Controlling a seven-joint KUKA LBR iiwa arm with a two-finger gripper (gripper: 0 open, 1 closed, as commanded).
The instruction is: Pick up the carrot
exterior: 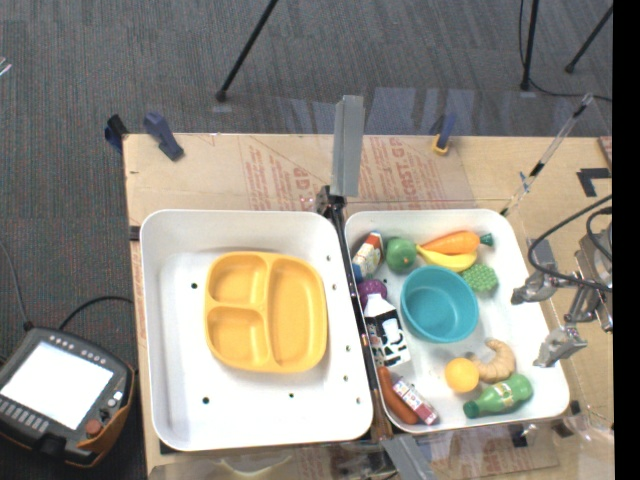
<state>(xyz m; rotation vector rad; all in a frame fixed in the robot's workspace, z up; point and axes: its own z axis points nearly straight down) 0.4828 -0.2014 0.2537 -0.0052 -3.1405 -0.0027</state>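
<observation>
Your gripper [548, 320] sits at the frame's right edge, with two metallic fingers [532, 290] pointing left and spread apart, nothing between them. The arm extends off the right edge.

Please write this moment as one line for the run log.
target: orange toy carrot in right white bin, beside yellow banana | gripper: at bin's right rim, holding nothing | status: not picked

Dark grey carpet [120, 48] fills the upper part of the frame and runs down the left side. Thin black stand legs [252, 38] slant across it at upper centre and upper right. A brown cardboard-covered bench [250, 168] spans the middle. A handheld control pendant [62, 398] lies at lower left.
</observation>
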